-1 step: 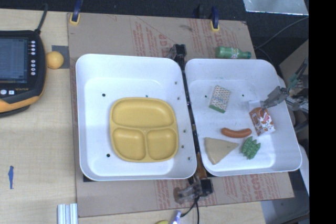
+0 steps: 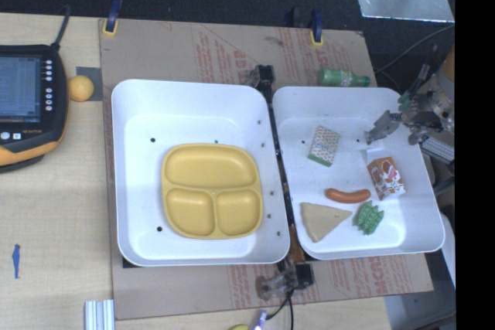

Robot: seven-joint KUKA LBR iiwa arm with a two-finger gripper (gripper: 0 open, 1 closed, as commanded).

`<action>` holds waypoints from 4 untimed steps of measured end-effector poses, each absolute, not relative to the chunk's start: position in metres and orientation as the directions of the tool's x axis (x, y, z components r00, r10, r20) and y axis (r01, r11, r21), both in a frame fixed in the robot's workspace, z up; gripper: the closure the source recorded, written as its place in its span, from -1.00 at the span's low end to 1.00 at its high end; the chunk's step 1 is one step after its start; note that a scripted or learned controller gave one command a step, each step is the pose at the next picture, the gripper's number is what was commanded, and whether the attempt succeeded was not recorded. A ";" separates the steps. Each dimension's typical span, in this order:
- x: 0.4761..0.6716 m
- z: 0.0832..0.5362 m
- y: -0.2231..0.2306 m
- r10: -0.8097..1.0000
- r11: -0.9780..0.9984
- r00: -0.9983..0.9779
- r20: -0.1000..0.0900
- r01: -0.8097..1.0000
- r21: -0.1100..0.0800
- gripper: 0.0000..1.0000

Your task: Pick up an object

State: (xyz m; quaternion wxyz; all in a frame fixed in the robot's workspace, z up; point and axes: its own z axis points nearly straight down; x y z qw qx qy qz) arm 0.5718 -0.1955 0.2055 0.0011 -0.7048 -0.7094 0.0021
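The right bin holds several small items: a patterned little box, a red snack packet, an orange-red sausage, a tan wedge and a green leafy toy. My gripper hangs over the bin's upper right corner, above and to the right of the red packet. Its fingers stand open with nothing between them; one grey fingertip points left toward the patterned box.
The left bin holds a yellow divided plate. A green bottle lies on the cardboard just behind the right bin. At the far left are a teach pendant and an orange ball.
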 end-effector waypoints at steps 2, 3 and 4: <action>0.539 0.091 -0.212 1.000 0.006 -0.006 0.000 1.000 -0.004 -1.00; 0.539 0.102 -0.213 1.000 0.009 -0.009 -0.002 1.000 -0.005 1.00; 0.590 0.093 -0.158 1.000 0.007 -0.007 -0.001 1.000 0.000 1.00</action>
